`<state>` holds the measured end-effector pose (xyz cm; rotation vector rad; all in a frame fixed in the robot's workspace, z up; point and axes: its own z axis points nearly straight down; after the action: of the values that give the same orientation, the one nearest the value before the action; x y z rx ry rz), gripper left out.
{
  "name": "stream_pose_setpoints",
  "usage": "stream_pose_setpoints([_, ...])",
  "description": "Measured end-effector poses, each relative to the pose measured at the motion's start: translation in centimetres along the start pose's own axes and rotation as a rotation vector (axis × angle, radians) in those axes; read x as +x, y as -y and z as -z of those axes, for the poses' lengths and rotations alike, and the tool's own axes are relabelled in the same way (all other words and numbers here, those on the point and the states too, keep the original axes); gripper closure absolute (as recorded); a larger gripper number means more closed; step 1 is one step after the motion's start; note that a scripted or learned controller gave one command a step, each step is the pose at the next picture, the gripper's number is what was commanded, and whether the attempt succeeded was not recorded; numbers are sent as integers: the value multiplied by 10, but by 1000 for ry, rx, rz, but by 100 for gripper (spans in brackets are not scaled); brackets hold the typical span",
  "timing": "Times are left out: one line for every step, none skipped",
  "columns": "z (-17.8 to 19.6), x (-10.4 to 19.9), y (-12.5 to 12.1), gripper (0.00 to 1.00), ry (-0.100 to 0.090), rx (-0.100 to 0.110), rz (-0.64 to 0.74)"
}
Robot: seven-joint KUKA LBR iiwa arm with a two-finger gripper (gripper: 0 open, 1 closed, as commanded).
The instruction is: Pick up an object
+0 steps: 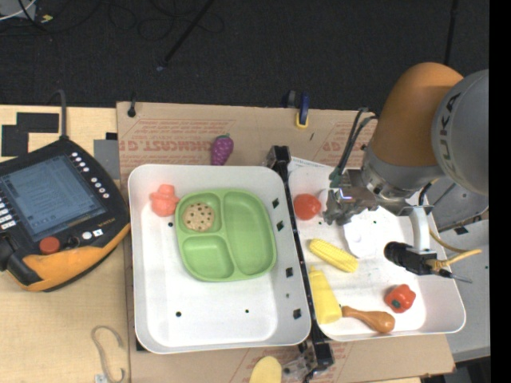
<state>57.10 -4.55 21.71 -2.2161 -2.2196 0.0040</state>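
Arm [431, 126]: is reaching in from the view's right, with the orange band sitting above the grey wrist.
Gripper [342, 207]: is hanging over the far half of the right bin [435, 313], close to the wall shared by the two bins.
Gripper state: is not showing clearly; whether it is spread or pressed together cannot be told, and no hold on any object can be confirmed.
Red tomato [306, 207]: is lying just beside the gripper, between it and the shared wall, in the right bin.
Corn cob [333, 254]: is lying near the gripper on the camera side, slanted across the bin floor and apart from the tool.
Yellow block [324, 296]: is lying further toward the camera than the corn cob, along the shared wall.
Brown drumstick [370, 318]: is lying with one end against the yellow block, well apart from the gripper, near the front rim.
Red pepper [401, 297]: is sitting well apart from the gripper, toward the front right corner of the bin.
Left bin [207, 309]: is standing beyond the shared wall from the gripper.
Green divided plate [239, 242]: is resting in the left bin, well apart from the gripper.
Cookie [198, 215]: is lying in the plate's far-left compartment.
Pink toy [164, 200]: is sitting beside the plate, on the side away from the gripper.
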Motion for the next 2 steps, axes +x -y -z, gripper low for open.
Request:
stream_pose_setpoints([0, 52, 30, 100, 0, 0, 1])
stream_pose_setpoints([5, 69, 26, 100, 1, -2, -1])
